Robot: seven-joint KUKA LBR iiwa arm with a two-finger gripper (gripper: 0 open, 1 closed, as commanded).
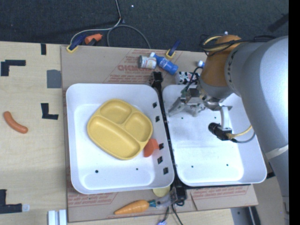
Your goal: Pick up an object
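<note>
The jaws hang low over the back left part of the right bin (211, 168), close to the wall between the two bins. They look like grey metal bits pointing down and to the left, but the view is too blurry there, so I cannot tell if they are open or closed. I see nothing held in them. Above them the big grey arm (262, 88) comes in from the right, with its orange band near the wrist.

The things to pick are in the left bin (75, 139). A yellow plate (120, 128) with three parts lies flat in the middle of it. A small orange thing (150, 148) sits just beside the plate, touching its right edge, I think. Both are well apart from the jaws.

Out on the bench (28, 163), a carrot (132, 207) lies in front of the bins. A sausage (15, 122) lies far to the left. A blue and white bottle (159, 62) lies on its side behind the bins.
</note>
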